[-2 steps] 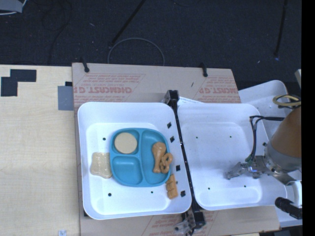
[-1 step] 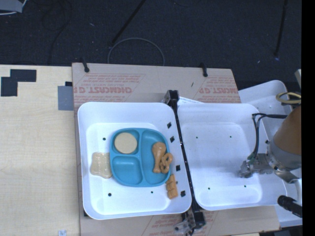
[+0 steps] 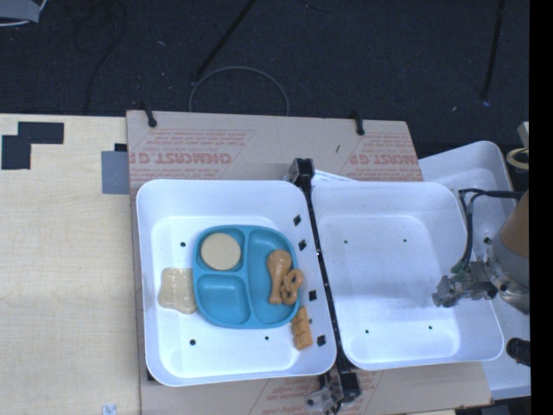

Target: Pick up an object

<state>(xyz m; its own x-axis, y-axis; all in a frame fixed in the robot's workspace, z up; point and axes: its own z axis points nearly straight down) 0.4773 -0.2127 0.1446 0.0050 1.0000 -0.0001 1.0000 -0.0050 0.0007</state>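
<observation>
My claw (image 3: 451, 292) hangs at the right edge of the right bin (image 3: 389, 344), low over its floor, with nothing between its tips that I can see; whether it is spread or closed I cannot tell from here. Everything worth taking lies well apart from me in the left bin (image 3: 164, 206). There I count one blue divided plate (image 3: 226, 305), one round tan biscuit (image 3: 219, 251) in its upper-left compartment, one pretzel-like piece (image 3: 283, 277) in its right compartment, one pale slice of toast (image 3: 177, 290) touching the plate's left rim, and one small knobbly orange piece (image 3: 301, 328) just beside its lower right. The toast looks light and stiff, probably toy food; I judge its two long edges the best hold. The plate looks slick and too wide.
</observation>
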